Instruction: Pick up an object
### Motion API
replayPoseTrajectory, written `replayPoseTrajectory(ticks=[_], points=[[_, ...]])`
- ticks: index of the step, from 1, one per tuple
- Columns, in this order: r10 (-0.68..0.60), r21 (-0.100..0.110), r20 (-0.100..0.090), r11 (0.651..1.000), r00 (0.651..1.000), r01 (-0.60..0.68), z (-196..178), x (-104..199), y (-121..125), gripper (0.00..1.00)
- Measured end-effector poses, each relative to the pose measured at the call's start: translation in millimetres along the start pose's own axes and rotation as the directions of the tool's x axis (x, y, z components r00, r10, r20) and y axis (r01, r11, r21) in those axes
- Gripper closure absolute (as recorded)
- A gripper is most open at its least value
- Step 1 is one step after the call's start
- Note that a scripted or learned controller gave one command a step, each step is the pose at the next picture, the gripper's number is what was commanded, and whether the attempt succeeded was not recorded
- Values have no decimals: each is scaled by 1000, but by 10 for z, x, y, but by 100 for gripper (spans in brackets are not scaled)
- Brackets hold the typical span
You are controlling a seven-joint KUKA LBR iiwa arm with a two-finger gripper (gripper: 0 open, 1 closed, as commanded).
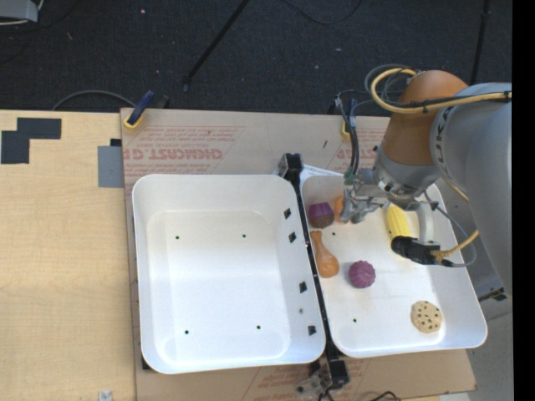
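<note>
Arm (pixel 456 136), grey with its orange band, reaches in from the right and hangs over the upper part of the right bin (pixel 464 328), its gripper (pixel 358 205) low among the objects near the bin's far left corner. Whether anything is caught there I cannot tell, since the wrist hides the tip; a small orange piece (pixel 339 205) shows just beside the gripper, touching or nearly so. To do this step well, the descent should, in my judgement, centre on one object alone, and the crowding here is the hazard: the purple-brown lump (pixel 321 215) sits just left of the gripper and could be nudged against the wall instead of gripped. The left bin (pixel 167 199) is the larger white expanse and bears only small dark dots. The right bin holds the rest: a yellow corn-like piece (pixel 399 222) beside the wrist, an orange club-shaped object (pixel 323 256) lying along the divider, a magenta ball (pixel 362 274) near the middle, well apart from its neighbours and likely the easier target, and a speckled cookie (pixel 426 317) toward the near right corner.
</note>
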State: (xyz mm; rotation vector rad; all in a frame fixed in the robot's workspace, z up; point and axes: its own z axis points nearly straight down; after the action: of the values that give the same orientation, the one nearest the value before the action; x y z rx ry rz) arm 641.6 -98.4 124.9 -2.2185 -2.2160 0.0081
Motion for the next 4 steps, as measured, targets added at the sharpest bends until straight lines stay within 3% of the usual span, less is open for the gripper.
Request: replayPoseTrajectory(ticks=[1, 2, 3, 4], points=[[0, -1, 0, 1000, 1000, 0, -3, -1, 2, 0], [0, -3, 0, 1000, 1000, 0, 395, -67, -354, 0], [1, -7, 1, 1000, 1000, -1, 375, 22, -992, 0], [0, -9, 1, 1000, 1000, 0, 272, 22, -980, 100]])
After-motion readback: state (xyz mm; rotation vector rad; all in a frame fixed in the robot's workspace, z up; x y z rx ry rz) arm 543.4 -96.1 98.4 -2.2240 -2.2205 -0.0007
